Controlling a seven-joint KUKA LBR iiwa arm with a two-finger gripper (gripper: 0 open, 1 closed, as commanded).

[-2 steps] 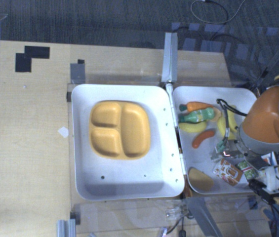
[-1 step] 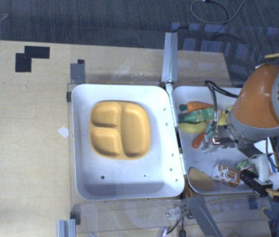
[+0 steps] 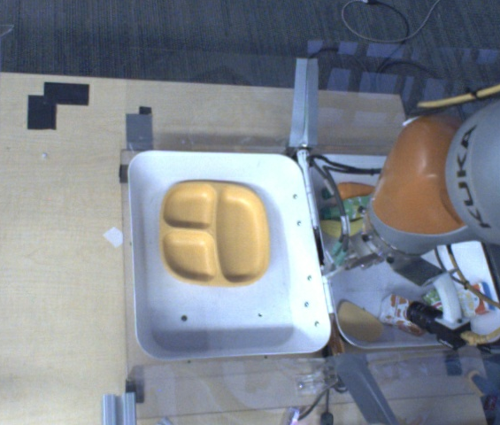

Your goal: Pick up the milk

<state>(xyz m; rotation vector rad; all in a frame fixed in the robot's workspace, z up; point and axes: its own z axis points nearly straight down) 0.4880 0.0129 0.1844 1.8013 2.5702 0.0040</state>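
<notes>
- The arm (image 3: 426, 184) reaches in from the right and hangs over the right bin (image 3: 480, 259), hiding most of it.
- The gripper (image 3: 413, 290) sits low under the wrist, over the near half of the right bin. Whether it is spread or pressed together cannot be told, as the wrist blocks the view.
- What looks like the milk (image 3: 397, 309), a small white carton with a red-brown label, lies on its side near the front wall of the right bin. The label is too small to read, so this is not certain.
- The milk is just beside the gripper. Whether they touch, or whether the carton is pinched, cannot be told.
- A tan bowl (image 3: 361, 323) sits in the near left corner of the right bin, just left of the milk.
- An orange thing (image 3: 353, 189) lies against the far left part of the right bin, half under the arm.
- A green and yellow pack (image 3: 353, 212) lies just in front of the orange thing, by the wall between the bins.
- The left bin (image 3: 143, 264) holds a yellow tray (image 3: 216, 231) with three compartments, lying flat near its middle, well apart from the arm.
- Both bins rest on a pale wooden bench (image 3: 46, 237).
- Black tape patches (image 3: 55, 104) mark the far left of the bench.
</notes>
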